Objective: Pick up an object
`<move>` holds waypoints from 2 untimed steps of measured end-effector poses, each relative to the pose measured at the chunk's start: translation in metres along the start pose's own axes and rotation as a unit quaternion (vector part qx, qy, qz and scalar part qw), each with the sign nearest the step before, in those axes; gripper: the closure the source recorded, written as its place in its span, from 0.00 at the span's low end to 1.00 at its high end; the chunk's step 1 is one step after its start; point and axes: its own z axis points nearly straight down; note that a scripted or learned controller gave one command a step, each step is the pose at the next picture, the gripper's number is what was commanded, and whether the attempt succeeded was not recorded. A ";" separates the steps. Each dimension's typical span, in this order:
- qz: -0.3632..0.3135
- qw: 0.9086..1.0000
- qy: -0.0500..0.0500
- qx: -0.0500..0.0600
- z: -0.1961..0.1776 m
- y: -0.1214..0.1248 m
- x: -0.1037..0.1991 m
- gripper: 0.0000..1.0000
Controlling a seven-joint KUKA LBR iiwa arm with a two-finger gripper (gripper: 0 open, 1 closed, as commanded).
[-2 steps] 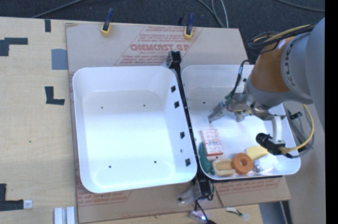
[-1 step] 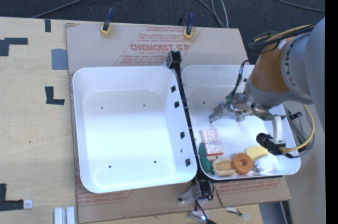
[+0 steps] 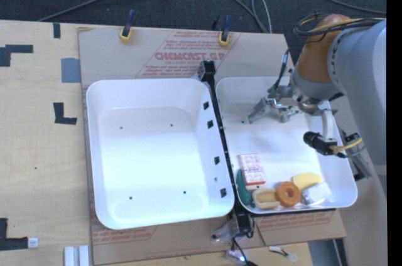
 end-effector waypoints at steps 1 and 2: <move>0.001 1.000 0.000 -0.001 -0.014 0.031 -0.029 0.00; 0.001 1.000 0.000 0.001 0.002 -0.015 -0.039 0.00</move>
